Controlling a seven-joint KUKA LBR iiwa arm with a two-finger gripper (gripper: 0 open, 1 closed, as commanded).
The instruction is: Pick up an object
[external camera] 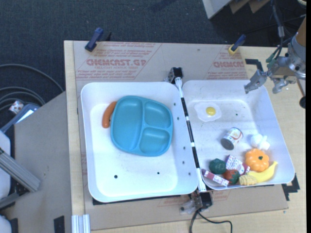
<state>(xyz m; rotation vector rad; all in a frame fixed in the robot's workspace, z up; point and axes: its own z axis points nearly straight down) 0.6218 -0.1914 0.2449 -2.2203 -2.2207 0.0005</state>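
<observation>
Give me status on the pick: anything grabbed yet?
Done: nothing lifted that I can see. The fried egg, can, pumpkin and banana all lie in the right bin; the blue tray sits in the left bin. In hand: the gripper is open at the right bin's far right corner, with nothing between its fingers. Left: descend, grasp, lift.

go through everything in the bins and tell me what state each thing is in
Tray: right way up, nothing in its compartments.
Hot dog: lying beside the tray, partly under its rim.
Can: on its side.
Egg: flat, yolk up.
Pumpkin: upright.
Pincer: open, holding nothing.
</observation>
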